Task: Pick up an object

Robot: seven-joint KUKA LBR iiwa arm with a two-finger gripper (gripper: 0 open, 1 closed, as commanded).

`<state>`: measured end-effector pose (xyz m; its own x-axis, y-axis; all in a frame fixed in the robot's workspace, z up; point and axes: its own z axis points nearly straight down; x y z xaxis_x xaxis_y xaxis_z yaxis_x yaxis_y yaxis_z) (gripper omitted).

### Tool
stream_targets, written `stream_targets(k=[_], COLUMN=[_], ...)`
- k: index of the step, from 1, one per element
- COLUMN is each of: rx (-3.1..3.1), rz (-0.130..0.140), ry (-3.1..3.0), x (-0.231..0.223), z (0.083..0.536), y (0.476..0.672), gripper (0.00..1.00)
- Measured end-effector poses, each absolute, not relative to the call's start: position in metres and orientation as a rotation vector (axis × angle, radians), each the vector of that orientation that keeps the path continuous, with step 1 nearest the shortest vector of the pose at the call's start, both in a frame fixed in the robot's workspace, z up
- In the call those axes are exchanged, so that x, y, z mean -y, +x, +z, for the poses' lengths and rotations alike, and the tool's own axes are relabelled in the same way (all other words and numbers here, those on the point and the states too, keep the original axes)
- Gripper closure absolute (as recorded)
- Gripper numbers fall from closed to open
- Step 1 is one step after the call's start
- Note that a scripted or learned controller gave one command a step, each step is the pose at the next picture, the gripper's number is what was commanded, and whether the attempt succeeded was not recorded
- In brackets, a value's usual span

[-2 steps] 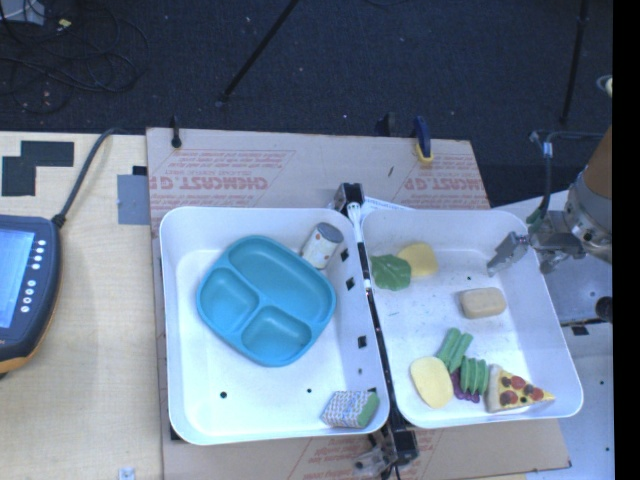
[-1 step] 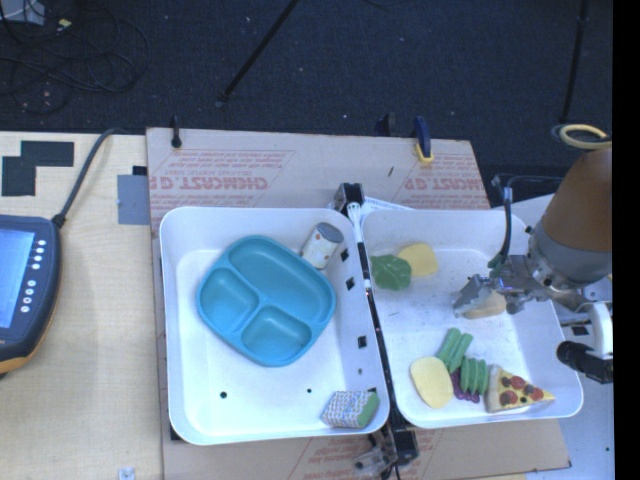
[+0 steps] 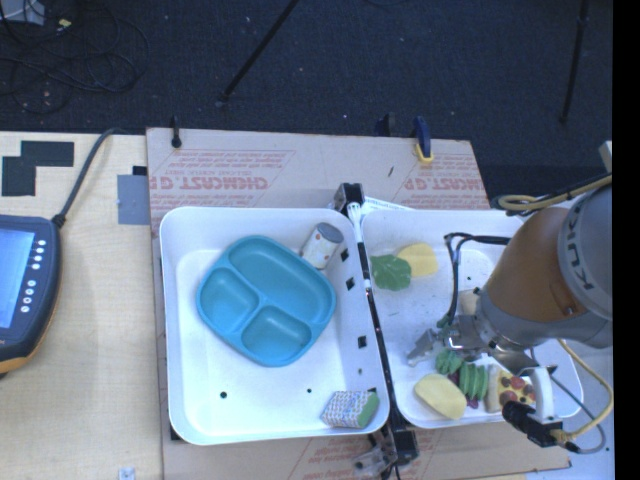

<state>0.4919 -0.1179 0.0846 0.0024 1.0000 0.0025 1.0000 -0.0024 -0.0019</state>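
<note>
**Gripper low over the right bin's front corner**

While the arm (image 3: 545,268) leans in from the right, its gripper (image 3: 447,345) sits low in the right bin (image 3: 480,228), and whether its fingers stand apart or together cannot be told from this slanted view; nothing is seen held between them. Just beneath and beside it lie the likeliest candidates for picking: a green ridged item (image 3: 470,376), a yellow lump (image 3: 440,395) and a small red-and-yellow piece (image 3: 517,384), all crowded into the near corner (probably where loose things slide and settle). Farther back in the same bin, a green object (image 3: 391,272) touches a yellow object (image 3: 419,259), well apart from the tool.

Across the divider, the left bin (image 3: 190,368) holds a blue compartment plate (image 3: 265,299), a small can (image 3: 321,245) tipped near the back wall and a sponge (image 3: 351,407) at the front. Both bins rest on cardboard (image 3: 250,173) printed with upside-down red lettering that appears to read "CHEMCRZT G.P". A pendant screen (image 3: 20,278) lies off to the left.
</note>
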Motion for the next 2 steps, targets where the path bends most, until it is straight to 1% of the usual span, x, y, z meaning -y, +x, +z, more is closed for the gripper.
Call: stream_targets(k=[1, 2], rx=[2.224, 2.217], rz=[-0.003, 0.005], ry=[-2.23, -2.21], x=[0.168, 0.12], z=[0.178, 0.1], y=[0.518, 0.5], gripper=[0.0, 0.0])
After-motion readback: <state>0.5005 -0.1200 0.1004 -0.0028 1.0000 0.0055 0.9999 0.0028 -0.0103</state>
